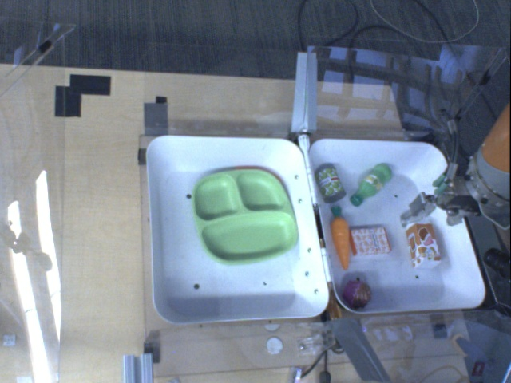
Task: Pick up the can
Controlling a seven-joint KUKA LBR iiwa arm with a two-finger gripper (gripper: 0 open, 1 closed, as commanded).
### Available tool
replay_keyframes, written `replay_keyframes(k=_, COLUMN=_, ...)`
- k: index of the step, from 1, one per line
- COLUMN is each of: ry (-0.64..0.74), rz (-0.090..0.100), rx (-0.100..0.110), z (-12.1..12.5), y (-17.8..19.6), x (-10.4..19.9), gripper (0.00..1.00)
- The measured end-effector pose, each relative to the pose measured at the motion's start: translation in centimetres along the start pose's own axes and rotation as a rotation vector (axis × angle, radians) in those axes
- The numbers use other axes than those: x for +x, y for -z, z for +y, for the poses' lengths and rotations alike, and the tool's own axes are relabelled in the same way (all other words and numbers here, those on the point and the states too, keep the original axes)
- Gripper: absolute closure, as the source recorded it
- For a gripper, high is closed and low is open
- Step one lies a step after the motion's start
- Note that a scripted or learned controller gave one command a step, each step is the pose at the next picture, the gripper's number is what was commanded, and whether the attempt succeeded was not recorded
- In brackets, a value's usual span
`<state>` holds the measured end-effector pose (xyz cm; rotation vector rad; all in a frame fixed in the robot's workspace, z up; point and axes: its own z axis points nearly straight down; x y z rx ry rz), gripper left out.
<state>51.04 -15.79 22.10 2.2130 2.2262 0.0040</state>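
Left bin bears a green divided plate. In the right bin, the can lies on its side near the dividing wall, a carrot just below and a green bottle beside it. Crowding by these neighbours could cause a mis-grasp; the round can may also roll. The gripper hovers at far right above a carton, fingers seemingly parted, holding nothing.

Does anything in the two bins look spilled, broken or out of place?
Nothing looks spilled or broken. In the right bin, the can and the green bottle lie on their sides. The green tray sits flat in the left bin.
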Motion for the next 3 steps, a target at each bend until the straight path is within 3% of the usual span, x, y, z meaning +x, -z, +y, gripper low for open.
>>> replay_keyframes(k=1, ry=0.134, rz=-0.002, rx=-0.004, z=1.4, y=-11.9, x=-3.4, gripper=0.00)
replay_keyframes(k=2, ry=0.135, rz=-0.003, rx=-0.010, z=1.6, y=-10.8, x=-3.3, gripper=1.00)
replay_keyframes(k=3, ry=0.036, rz=-0.001, rx=-0.003, z=5.0, y=-2.7, x=2.9, gripper=1.00)
